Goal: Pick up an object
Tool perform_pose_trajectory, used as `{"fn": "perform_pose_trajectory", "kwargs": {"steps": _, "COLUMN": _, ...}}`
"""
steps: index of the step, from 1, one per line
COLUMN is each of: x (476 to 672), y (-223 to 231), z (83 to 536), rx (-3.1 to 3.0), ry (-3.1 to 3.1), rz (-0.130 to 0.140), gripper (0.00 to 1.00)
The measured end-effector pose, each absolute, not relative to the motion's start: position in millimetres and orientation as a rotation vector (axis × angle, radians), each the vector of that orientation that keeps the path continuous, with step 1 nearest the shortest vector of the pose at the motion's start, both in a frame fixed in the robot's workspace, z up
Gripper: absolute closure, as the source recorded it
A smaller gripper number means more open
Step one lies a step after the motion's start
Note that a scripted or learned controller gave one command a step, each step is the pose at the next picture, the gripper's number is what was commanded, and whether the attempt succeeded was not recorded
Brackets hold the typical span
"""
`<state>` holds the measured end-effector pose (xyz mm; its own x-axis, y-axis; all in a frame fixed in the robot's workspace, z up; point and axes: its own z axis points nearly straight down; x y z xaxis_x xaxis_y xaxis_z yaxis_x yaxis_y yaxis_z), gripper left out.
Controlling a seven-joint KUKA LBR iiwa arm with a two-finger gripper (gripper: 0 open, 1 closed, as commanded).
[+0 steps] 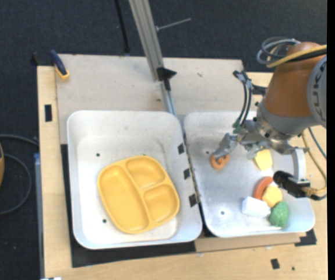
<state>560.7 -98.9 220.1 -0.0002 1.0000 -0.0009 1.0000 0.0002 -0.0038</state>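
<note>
From above, the claw [221,154] is reaching into the right bin [225,214], its tips sitting right on a small orange ring [218,162]; I cannot tell whether it is gripping it. To the claw's right are lying a yellow block [263,159], an orange piece [263,184], a white block [253,206] and a green toy [279,214], while a yellow divided tray [138,194] is resting in the left bin [83,156] beyond.

Robotics lab, bench [126,86] with bins [80,127], aluminium camera mast [147,28]
</note>
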Motion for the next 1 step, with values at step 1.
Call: {"fn": "perform_pose_trajectory", "kwargs": {"steps": 1, "x": 564.4, "y": -100.2, "z": 177.2, "rx": -2.223, "ry": -2.219, "rz": 0.004, "gripper": 0.00}}
